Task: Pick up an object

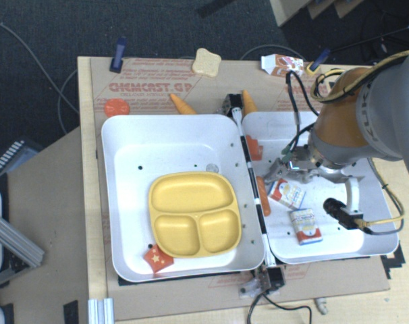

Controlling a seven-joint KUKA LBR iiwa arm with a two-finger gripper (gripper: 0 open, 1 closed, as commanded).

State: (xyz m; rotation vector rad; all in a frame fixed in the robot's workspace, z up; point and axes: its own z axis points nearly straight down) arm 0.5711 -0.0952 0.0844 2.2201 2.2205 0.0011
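Gripper (290, 169), finger state indeterminable, hangs centre-right over the right bin (376, 245), apparently to reach the small carton (287, 194).

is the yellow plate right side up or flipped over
Right side up: the yellow plate in the left bin shows its three hollow compartments facing the camera.

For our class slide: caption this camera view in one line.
Gripper lowered over small packets in right bin; yellow divided plate in left bin.

Fixed overhead camera, slanted over both bins (123, 181)
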